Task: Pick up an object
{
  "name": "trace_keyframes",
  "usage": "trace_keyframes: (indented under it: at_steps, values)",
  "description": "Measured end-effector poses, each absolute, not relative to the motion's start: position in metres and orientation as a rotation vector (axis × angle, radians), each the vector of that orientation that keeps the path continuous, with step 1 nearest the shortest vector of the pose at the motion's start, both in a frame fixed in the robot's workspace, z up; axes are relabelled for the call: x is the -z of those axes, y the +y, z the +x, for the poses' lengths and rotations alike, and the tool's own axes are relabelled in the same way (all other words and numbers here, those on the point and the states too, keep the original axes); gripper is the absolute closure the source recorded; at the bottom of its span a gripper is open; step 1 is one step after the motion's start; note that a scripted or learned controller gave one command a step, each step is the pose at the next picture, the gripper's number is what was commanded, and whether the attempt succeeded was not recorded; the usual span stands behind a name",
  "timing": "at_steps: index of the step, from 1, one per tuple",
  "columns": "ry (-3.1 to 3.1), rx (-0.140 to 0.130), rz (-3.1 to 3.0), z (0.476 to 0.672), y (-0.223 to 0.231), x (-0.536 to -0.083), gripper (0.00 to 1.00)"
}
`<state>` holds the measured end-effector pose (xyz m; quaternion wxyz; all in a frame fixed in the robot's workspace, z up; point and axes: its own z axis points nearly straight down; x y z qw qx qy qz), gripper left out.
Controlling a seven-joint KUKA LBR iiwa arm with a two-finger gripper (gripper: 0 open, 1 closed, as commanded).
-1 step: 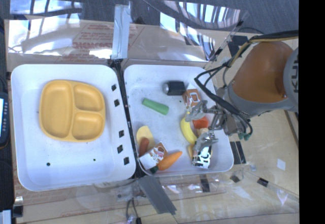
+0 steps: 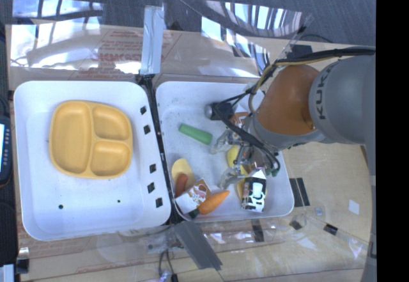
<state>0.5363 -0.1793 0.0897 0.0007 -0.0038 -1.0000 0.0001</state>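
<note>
Claw down in the right bin, low among a yellow piece and a black-and-white carton — grip state impossible to tell. Nothing visibly lifted yet; green block lying loose near the bin's centre — pick apparently undone.

Bright, uneven light with hard glare along the top.

Streaked reflections flare off the shiny sheeting behind the white bins; the whole frame is soft and slightly grainy, with only faint shadows beneath the arm.
</note>
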Motion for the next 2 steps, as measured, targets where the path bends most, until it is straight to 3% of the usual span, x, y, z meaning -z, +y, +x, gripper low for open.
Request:
trace_keyframes:
  at_steps: [1, 2]
  values:
    - [-3.132, 0.005, 0.004, 0.536, -0.175, -0.095, 1.0]
    - [-3.136, 0.004, 0.08, 0.582, -0.152, -0.106, 1.0]
